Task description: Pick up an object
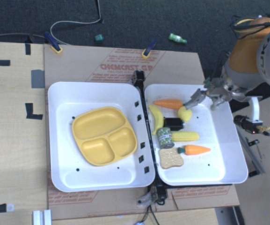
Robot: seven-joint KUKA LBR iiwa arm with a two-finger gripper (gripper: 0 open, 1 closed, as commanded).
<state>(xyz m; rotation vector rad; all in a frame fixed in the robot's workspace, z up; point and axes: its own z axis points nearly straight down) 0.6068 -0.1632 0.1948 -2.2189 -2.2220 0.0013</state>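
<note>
1. The arm (251,55) enters from the worktop's right edge; the end effector (205,96) hangs over the far right part of the right bin (228,168). Its two fingers stand spread, with nothing between them.
2. The left finger (195,99) points toward the small yellow lemon-like piece (185,114), its tip just beside it; contact cannot be judged.
3. The right bin's contents cluster along its left half, near the divider (143,125) between the bins: an orange carrot (168,104) at the far side, a banana (157,117), a black block (173,123), a green-grey can (164,138), a corn cob (185,136), a second carrot (196,149) and a toast slice (171,159) toward the near edge.
4. The black block touches the lemon-like piece and the banana; the can lies against the corn. This crowding obstructs access to them.
5. The left bin (60,172) holds a yellow three-compartment plate (104,135).
6. Both bins rest on a cardboard sheet (92,67). Beyond the worktop's far edge, a cable (74,22) and small green items (177,38) lie on the dark floor.
</note>
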